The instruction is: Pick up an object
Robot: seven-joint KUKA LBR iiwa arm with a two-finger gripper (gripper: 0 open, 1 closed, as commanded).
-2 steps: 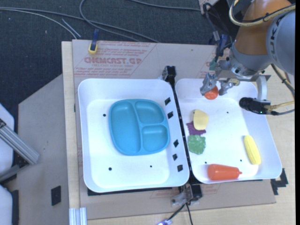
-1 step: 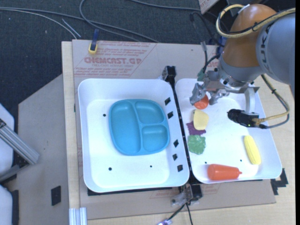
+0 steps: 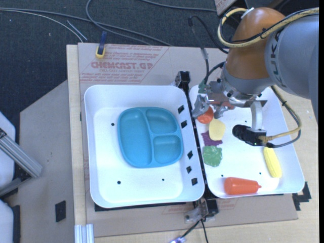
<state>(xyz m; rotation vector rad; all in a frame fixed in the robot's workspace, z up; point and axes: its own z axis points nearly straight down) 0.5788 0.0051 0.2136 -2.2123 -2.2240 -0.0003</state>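
Tool [image 3: 206, 107] sits low in the right bin [image 3: 291, 181], beside the divider edge, over a red-orange piece [image 3: 205, 118]; whether it is spread or pinching, I cannot tell. Yellow [image 3: 216, 129], purple [image 3: 211, 140] and green [image 3: 212, 156] pieces crowd just below it.

The grey arm [image 3: 298, 49] is reaching in from the upper right of the frame, its thick link slanting down and leftward toward the centre. The orange band [image 3: 253, 34] is bulging above the wrist, right of the frame's upper middle, and the wrist below it is pointing steeply downward. The claw [image 3: 207, 108] is hanging at the end of the wrist, just right of the frame's centre, with its metal parts crowding together so that the set of its tips is too cluttered to make out.
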